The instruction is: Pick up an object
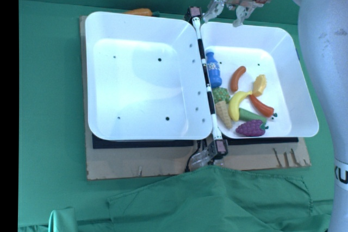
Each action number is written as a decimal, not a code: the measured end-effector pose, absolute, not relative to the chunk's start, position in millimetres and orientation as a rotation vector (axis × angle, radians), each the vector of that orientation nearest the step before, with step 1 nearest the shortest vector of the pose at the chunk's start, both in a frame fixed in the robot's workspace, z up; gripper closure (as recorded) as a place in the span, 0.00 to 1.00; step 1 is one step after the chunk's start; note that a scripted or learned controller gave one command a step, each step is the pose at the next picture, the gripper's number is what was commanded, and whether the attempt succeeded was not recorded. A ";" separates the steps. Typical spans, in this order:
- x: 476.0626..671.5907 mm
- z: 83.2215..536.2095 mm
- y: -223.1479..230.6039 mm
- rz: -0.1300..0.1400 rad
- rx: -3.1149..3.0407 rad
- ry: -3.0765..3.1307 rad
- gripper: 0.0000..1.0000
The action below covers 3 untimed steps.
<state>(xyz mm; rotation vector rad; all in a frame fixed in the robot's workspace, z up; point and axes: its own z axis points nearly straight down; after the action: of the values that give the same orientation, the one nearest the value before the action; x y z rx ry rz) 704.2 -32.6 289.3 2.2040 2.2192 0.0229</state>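
Gripper: the metal two-finger gripper [227, 11] hangs over the far rim of the right bin, near the divider – its fingers are spread apart with nothing between them.
Arm: the grey arm with an orange band [321, 19] comes in from the right and runs down the right side of the view, past the right bin's outer edge.
Right bin: the shallow white plastic bin on the right [283, 43] has bare floor across its far half and along its right wall.
Toys: all lie in the near left part of that bin. A blue plastic bottle with a white cap [212, 68] lies against the left wall; just nearer are a green toy vegetable [220, 95] and a pale yellow corn cob [223, 114], also hugging that wall.
Middle cluster: an orange sausage-shaped toy [237, 78], a small yellow pepper-like toy [260, 85], a yellow banana [236, 104], a red-orange chilli-shaped toy [261, 106], a green pod-shaped toy [250, 114] and a purple bunch of grapes [250, 128] near the front wall.
Left bin: the white bin on the left [109, 30] offers a wide bare floor.
Outside: an orange carrot-like toy [139, 11] lies behind the left bin's far rim – on the green cloth [49, 89].
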 end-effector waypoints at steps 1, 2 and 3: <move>701.3 302.5 9.4 0.011 2.215 2.220 0.00; 701.0 301.4 6.1 0.006 2.219 2.215 0.00; 701.0 301.4 6.1 0.006 2.220 2.215 0.00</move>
<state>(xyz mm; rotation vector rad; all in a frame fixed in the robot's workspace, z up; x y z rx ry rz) 701.0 6.1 301.4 2.2195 2.2151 0.0055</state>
